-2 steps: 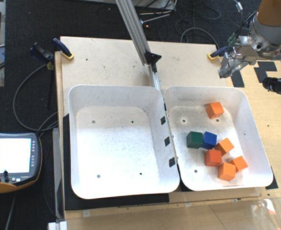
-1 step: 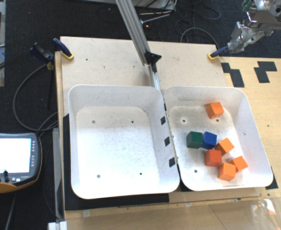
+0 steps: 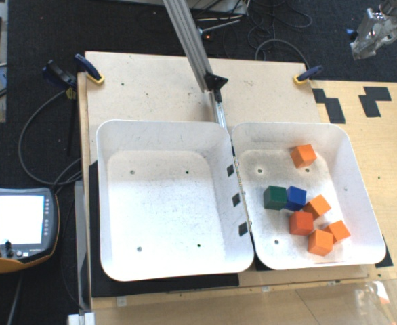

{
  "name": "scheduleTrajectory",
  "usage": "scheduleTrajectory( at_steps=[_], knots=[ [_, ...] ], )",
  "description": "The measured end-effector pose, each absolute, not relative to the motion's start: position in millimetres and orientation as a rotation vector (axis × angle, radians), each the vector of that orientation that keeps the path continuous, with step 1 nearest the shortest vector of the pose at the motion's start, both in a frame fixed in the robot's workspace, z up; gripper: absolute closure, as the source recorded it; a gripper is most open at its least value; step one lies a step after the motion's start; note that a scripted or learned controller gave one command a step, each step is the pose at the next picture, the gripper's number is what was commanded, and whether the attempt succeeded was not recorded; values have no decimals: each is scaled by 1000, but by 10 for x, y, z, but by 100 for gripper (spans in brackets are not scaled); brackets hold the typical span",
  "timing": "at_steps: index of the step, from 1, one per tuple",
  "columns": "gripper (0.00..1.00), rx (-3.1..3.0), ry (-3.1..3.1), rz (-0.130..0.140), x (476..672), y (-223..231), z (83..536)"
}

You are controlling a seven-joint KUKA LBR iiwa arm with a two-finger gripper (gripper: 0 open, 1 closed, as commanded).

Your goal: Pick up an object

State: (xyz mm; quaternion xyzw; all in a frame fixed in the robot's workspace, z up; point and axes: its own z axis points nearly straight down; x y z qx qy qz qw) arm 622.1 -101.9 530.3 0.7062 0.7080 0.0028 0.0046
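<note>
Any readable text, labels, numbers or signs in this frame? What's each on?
No text here can be read.
Handheld control pendant with pale screen: the screen is washed out, and its button markings are too small.
Small black squares on the bins' shared rim: plain marks, no characters.
Black block shapes on the tan board: shapes, no lettering.

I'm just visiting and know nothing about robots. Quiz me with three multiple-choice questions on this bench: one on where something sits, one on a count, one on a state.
1. Where do the small cubes lie?
A. right-hand white bin
B. left-hand white bin
C. on the bare bench

2. How many small green cubes are there?
A. three
B. one
C. none

3. The small blue cube is:
A. stacked on an orange cube
B. alone in a corner
C. touching the green cube

Answers:
1 A, all blocks lie inside the right-hand white bin.
2 B, a single small green cube is among them.
3 C, the small blue cube sits side by side against the green one.
</note>
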Motion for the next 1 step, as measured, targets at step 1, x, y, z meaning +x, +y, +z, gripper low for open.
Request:
scheduleTrajectory(
  at_steps=[1],
  knots=[
    [100, 2213, 2226, 3, 6691, -698, 5458]
  ],
)
